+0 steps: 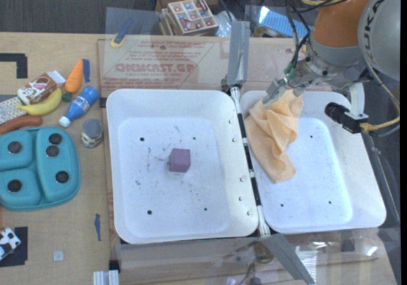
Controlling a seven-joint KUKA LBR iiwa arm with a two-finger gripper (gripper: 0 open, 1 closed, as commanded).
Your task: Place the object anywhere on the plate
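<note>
We judge the step in hand to be lifting the orange cloth clear of the right bin so that it can be carried to a plate. To do it well, we want the pinch to take a thick fold at the cloth's top edge, not a single thin layer, and we want to rise straight up until the hanging end clears the bin's rim before moving sideways. The cloth is limp, so it will likely swing and trail; a slow lift should keep it from slipping free or snagging on the divider between the bins.

The tool sits at the cloth's upper end, at the far left corner of the right bin. Its fingers look close together with the top of the cloth bunched at them, so we read it as pinched on the cloth. The rest of the cloth drapes down from there onto the bin floor.
</note>
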